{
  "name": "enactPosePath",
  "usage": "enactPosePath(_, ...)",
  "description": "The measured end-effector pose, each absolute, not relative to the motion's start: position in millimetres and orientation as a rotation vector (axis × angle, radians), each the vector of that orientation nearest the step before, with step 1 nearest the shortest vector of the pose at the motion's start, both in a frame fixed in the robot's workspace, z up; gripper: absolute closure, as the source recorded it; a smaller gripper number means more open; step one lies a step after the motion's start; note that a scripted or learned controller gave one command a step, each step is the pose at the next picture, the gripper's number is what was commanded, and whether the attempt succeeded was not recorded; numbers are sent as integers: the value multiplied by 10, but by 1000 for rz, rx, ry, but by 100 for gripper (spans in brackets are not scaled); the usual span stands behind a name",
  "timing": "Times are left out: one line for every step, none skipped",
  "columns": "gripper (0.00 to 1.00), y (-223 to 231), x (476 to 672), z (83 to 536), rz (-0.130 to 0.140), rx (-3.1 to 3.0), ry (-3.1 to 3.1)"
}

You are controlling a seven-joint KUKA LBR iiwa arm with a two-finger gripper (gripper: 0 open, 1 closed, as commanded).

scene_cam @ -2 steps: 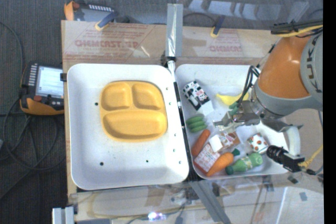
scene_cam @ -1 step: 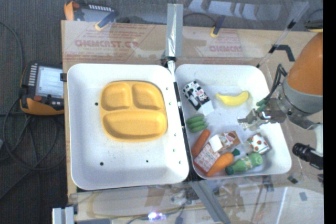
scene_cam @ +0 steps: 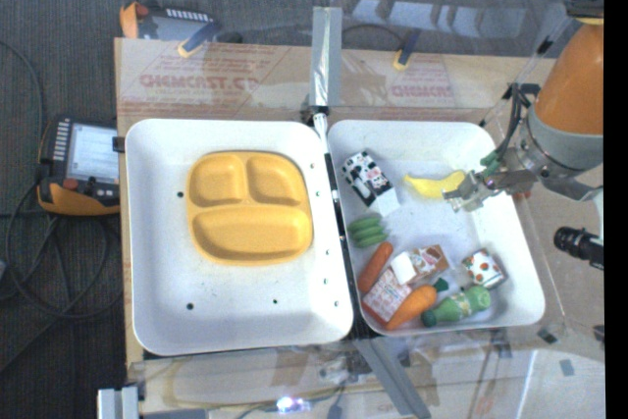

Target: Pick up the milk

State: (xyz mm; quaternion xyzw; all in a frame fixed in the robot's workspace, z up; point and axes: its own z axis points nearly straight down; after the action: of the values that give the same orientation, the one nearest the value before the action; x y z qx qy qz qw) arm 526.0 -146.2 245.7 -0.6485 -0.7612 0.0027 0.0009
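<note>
The milk [scene_cam: 366,178] is a small black-and-white cow-patterned carton lying near the upper left of the right bin [scene_cam: 510,240], close to the divider. My gripper [scene_cam: 470,193] hangs over the upper right part of that bin, at the right tip of a yellow banana [scene_cam: 434,183]. It is roughly a hundred pixels right of the milk and nothing of the carton is in it. The orange-banded wrist [scene_cam: 574,88] reaches in from the right edge.
A yellow divided plate [scene_cam: 250,206] lies in the left bin [scene_cam: 157,309]. Around the milk in the right bin are a green pea pod [scene_cam: 368,231], two carrots [scene_cam: 375,267], a red-and-white carton [scene_cam: 407,275], a small box [scene_cam: 483,268] and a green bottle [scene_cam: 458,306].
</note>
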Motion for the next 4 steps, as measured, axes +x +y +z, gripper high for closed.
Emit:
enactPosePath(100, -1465, 5272, 2518, 15, -2031, -2389)
enactPosePath(100, -2057, 5943, 2378, 8, -2126, -2310)
enactPosePath(0, -2061, 5942, 2381, 10, -2128, -2311)
enactPosePath(0, -2245, 5269, 1340, 5, -1841, -2539)
